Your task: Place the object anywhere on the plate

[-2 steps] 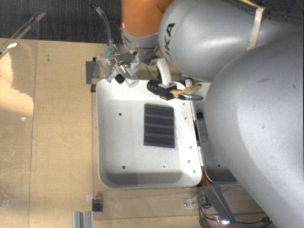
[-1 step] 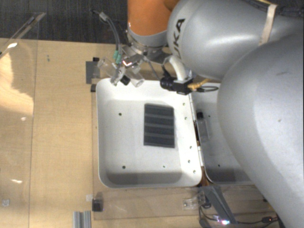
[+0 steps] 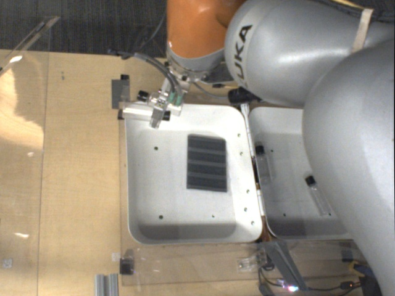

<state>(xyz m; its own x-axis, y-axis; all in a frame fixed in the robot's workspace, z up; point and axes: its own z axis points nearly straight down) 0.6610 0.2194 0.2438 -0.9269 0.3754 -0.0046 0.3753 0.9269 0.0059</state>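
- Object: a dark, ribbed, rectangular slab [image 3: 207, 163] lies flat near the middle of the left white bin [image 3: 145, 184], apart from every wall.
- Gripper [image 3: 157, 111]: hangs over the bin's far-left corner, well apart from the slab, nothing between its parts; whether the jaws are open or closed cannot be told.
- Arm [image 3: 284, 48]: grey, orange band above the wrist, covering much of the right bin [image 3: 284, 184].
- Desk [image 3: 62, 165]: pale wood.
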